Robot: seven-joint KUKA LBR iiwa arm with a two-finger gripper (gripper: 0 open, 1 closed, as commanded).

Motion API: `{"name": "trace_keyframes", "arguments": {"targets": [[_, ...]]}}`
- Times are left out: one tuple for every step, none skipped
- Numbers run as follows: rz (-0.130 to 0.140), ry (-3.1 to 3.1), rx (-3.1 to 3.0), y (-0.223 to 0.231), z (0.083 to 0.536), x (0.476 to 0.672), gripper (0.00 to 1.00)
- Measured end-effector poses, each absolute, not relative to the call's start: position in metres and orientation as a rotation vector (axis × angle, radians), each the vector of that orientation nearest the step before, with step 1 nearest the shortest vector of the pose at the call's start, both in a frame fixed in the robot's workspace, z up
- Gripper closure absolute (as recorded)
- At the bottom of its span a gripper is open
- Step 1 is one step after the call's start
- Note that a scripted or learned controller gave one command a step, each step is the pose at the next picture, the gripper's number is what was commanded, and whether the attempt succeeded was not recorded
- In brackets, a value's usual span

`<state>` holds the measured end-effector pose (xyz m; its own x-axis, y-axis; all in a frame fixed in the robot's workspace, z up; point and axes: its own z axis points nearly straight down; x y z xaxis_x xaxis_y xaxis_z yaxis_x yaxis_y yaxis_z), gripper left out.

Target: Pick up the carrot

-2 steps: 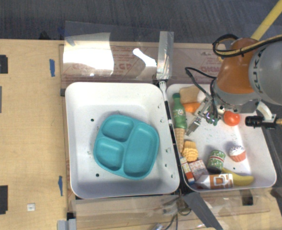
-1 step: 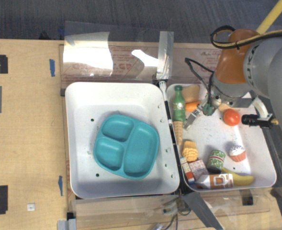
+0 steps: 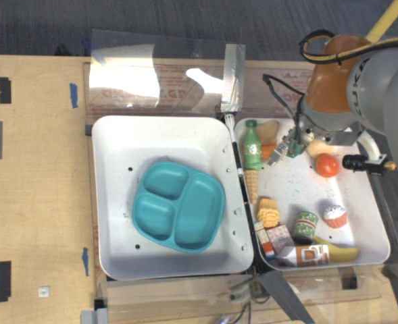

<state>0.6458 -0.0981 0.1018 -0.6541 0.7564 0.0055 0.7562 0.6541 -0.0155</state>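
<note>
Yellow plastic banana lies well away from my gripper. Small orange toy carrot is just beside it and probably light, stiff and slick, so I'd pinch mid-body. Can't tell if my gripper's clenched.

Two white bins sit side by side on the bench. The left bin holds a teal divided plate. In the right bin, the gripper hangs low near the far left corner, just beside a green bottle and over an orange carrot. A red tomato lies to its right. Near the front lie a corn cob, a green can, a cupcake and a banana.
</note>
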Motion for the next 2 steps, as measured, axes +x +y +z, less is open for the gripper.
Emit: {"name": "trace_keyframes", "arguments": {"targets": [[-0.008, -2.624, -1.736, -0.100, 0.090, 0.632, 1.00], [-0.017, -2.511, -1.899, 0.057, 0.191, 0.664, 1.00]]}}
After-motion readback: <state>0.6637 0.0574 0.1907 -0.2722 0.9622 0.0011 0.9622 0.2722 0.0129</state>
